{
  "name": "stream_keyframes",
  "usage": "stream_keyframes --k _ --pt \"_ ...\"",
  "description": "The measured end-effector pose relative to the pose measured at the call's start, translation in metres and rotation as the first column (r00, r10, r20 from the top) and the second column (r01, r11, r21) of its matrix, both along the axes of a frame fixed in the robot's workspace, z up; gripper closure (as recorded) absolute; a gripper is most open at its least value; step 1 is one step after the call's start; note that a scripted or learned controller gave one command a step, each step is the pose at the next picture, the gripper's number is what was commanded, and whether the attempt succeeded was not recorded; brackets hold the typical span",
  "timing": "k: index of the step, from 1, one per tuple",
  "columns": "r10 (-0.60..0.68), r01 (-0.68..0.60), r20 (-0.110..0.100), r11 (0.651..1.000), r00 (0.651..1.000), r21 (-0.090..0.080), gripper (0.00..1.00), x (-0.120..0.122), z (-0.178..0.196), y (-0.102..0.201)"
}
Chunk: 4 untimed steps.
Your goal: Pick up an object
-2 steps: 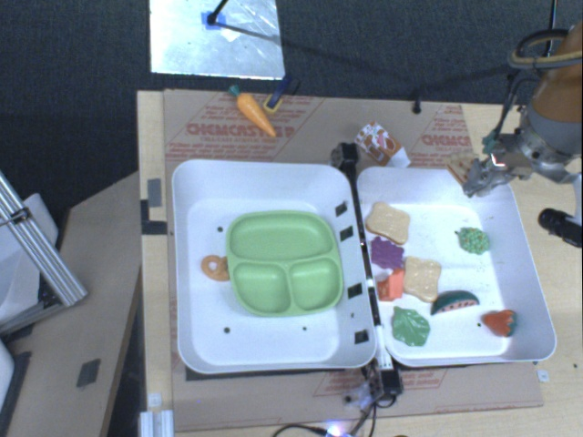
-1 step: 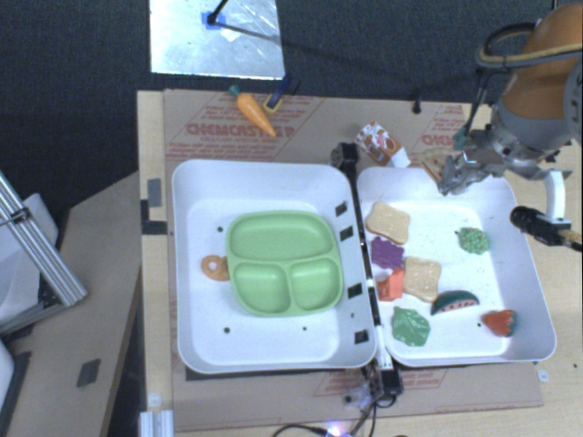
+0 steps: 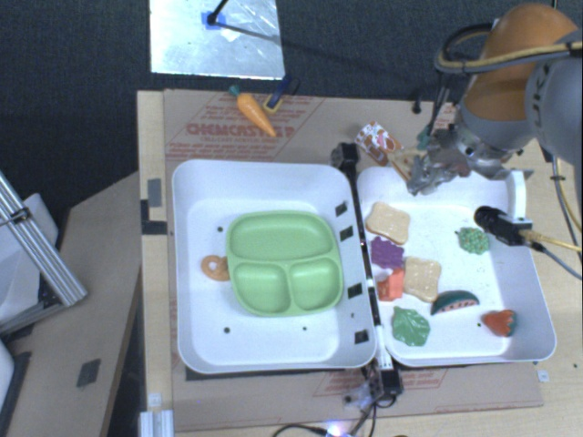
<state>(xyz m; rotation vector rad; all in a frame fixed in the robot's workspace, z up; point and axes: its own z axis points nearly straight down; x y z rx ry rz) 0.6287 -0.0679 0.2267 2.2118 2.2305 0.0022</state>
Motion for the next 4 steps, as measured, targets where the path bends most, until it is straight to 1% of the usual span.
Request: stream_keyframes --k 1,2,3,4 --pt "0.001 -0.001 0.001 1.000 1.000 0.001 1.00 -0.003 0.010 0.053" --pt "0.001 -0.001 -0.002 1.000 1.000 0.001 1.00 -0.008 -0.008 0.108" --pt "0.000 0.000 0.000 1.000 1.000 0.001 1.00 -0.017 0.005 0.147" --pt "-0.004 0.004 0.001 1.000 1.000 0.000 1.00 -0.007 0.005 0.142"
